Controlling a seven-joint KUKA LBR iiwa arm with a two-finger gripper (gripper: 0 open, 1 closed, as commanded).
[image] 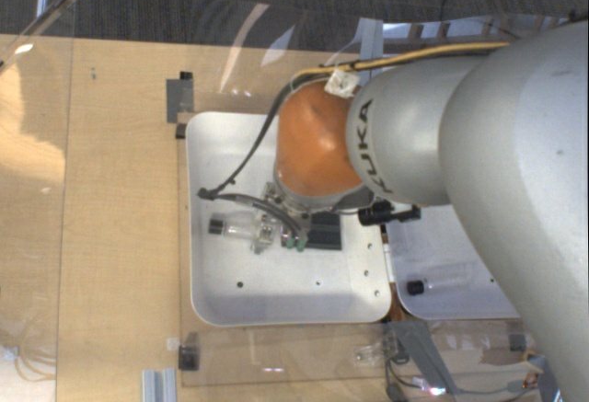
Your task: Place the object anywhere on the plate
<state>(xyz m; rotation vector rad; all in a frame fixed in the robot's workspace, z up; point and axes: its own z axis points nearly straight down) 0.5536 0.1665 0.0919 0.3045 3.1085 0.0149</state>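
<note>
Pincer (276, 230) low in left bin (216, 285), beneath orange wrist band. Clear tube with dark cap (230, 227) lies just left of it, long axis left-right. Whether it is clamped or apart: cannot tell.

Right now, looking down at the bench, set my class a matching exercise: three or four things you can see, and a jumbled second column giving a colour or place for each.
Things:
1. Arm's wrist band
2. Left bin
3. Right bin
4. Bench top

Descriptions:
A. Pale wood colour
B. Orange
C. White, with the hand hanging over it
D. White, mostly covered by the grey arm

Pairs: 1-B, 2-C, 3-D, 4-A
</note>
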